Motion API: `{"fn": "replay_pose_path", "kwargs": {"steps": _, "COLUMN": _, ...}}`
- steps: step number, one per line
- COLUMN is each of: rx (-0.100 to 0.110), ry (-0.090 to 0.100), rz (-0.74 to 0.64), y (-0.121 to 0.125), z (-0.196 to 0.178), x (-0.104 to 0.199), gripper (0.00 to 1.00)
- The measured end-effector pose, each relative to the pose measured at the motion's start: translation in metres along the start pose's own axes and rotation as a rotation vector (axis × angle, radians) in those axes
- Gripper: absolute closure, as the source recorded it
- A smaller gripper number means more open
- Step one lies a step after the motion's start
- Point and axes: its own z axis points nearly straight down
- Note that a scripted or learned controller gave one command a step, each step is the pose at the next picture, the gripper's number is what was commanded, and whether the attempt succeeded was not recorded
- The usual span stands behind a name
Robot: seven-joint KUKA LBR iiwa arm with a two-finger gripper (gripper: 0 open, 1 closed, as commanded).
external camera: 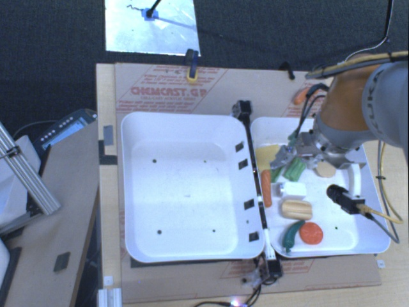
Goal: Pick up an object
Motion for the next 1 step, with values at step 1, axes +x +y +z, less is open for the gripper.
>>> {"fn": "replay_pose_path", "kwargs": {"steps": 1, "rx": -0.005, "ry": -0.004, "rz": 0.011, "y": 0.0268, "z": 0.0359, "x": -0.061, "gripper": 0.0}}
